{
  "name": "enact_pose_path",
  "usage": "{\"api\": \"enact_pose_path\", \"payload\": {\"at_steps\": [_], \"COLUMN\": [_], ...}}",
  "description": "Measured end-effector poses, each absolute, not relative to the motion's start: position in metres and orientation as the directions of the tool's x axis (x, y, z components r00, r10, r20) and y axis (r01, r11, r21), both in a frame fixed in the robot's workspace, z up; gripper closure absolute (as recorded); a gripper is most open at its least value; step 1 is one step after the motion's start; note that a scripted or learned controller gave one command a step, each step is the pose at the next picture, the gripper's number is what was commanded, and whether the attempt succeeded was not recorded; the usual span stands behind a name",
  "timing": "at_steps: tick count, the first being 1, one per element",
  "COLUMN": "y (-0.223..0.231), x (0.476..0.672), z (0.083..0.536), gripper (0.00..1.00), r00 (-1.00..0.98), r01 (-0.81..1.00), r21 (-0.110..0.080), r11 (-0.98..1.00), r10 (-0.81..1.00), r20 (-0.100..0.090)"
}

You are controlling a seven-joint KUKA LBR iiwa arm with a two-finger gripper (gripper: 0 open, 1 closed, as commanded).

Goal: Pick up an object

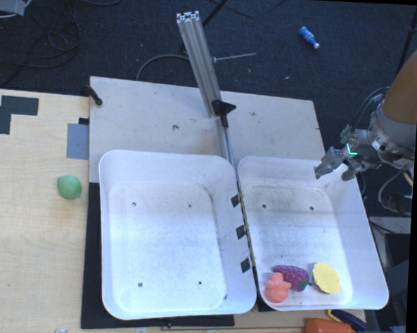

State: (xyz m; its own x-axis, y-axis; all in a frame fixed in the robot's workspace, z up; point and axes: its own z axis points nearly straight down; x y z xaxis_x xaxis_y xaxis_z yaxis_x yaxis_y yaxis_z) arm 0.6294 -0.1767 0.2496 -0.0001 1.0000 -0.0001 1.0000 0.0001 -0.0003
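camera view. arm enters from the right, orange band high on the forearm. gripper hovers over the far right corner of the right bin, above the rim; nothing between its fingers. two dark fingers show a slim gap between them, so i read it as parted, moderately rather than wide.

candidate objects all lie in the near part of the right bin, well apart from the gripper: a purple grape bunch, an orange-red lumpy piece touching the grapes on their near left side, and a yellow rounded piece just beside the grapes on the right, a small gap between them.

left bin holds nothing to go for. green ball sits on the wooden bench, left of the bins. an orange carrot-like thing lies on the bench just near of the right bin's rim.

judgement: step in hand is the approach, no grasp begun. the yellow piece looks the best target: it stands free of its neighbours and off the bin wall. travel toward the near side, centre over it, spread the fingers to span it, descend straight. the grapes and orange-red piece touch, so a closing finger could jam between them or shove one away.
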Motion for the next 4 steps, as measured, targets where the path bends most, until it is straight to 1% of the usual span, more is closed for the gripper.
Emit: {"api": "enact_pose_path", "payload": {"at_steps": [1, 2, 3, 4], "y": [-0.177, -0.178, -0.168, -0.168], "x": [0.629, 0.625, 0.623, 0.622], "z": [0.25, 0.187, 0.132, 0.09], "gripper": [0.0, 0.0, 0.0, 0.0], "r00": [0.0, 0.0, 0.0, -0.001], "r01": [1.0, 1.0, 1.0, 1.0], "r21": [0.0, -0.005, -0.005, -0.002], "r11": [0.0, 0.0, 0.0, 0.001], "r10": [1.0, 1.0, 1.0, 1.0], "r20": [0.0, 0.001, 0.001, 0.0]}}
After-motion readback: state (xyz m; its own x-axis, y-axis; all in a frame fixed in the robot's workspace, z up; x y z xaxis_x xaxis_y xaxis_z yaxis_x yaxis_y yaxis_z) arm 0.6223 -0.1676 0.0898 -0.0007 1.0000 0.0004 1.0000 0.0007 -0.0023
